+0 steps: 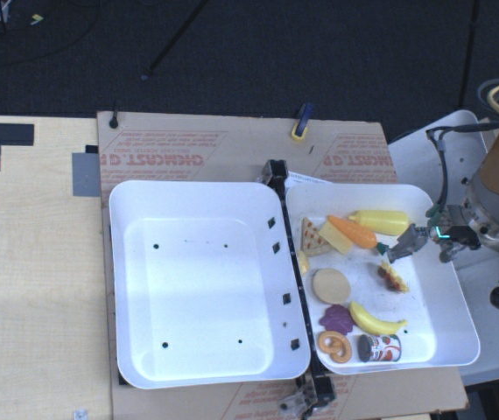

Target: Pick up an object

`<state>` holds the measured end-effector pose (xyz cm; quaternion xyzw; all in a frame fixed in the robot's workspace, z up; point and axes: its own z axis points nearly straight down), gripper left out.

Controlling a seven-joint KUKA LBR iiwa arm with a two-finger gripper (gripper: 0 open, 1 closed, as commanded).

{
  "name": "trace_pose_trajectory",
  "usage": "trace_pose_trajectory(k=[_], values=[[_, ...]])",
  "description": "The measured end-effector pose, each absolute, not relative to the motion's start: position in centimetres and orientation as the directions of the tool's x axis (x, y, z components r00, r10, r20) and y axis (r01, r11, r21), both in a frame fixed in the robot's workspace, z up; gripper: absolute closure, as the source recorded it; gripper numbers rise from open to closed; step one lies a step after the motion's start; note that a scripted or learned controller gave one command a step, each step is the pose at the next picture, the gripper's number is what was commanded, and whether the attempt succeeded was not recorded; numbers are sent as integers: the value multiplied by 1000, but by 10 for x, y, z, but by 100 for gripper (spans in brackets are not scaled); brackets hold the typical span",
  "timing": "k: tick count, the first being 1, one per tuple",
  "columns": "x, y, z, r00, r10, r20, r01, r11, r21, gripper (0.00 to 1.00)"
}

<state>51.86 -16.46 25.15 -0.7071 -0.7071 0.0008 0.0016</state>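
Reaching in from the right edge of the bench, the gripper (pixel 404 246) hangs low over the right bin (pixel 460 318), near the middle of its right half. Whether it is released or clenched cannot be told from this slanted view, and nothing can be seen grasped by it. The thing nearest to it is a small brown and red piece of toy food (pixel 393 277), which lies just below and slightly to the left of the gripper, toward the near edge of the bin; its long axis runs at a slant, from upper left to lower right. Probably this piece is the target, so the coming move would be a short drop toward the near edge, with the wrist turned across that slanted axis. Just to the left of the gripper lie a carrot (pixel 352 231) and a yellow corn cob (pixel 378 221), close enough to be knocked. Further toward the near edge lie a banana (pixel 376 320), a small can (pixel 379 349), a pretzel (pixel 334 346), a purple grape bunch (pixel 337 318) and a round tan biscuit (pixel 330 284). The left bin (pixel 127 278) stands beside the right one, touching it along the middle. Both bins rest on a cardboard sheet (pixel 197 151) on the pale wooden bench (pixel 31 278), and behind the bench the floor is dark.
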Motion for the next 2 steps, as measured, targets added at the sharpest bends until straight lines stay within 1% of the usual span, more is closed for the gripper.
trace_pose_trajectory(k=[1,2], values=[[536,-87,97,1,1000,-1,1000,-1,-3,0],[618,-97,87,0,1000,-2,1000,0,1,0]])
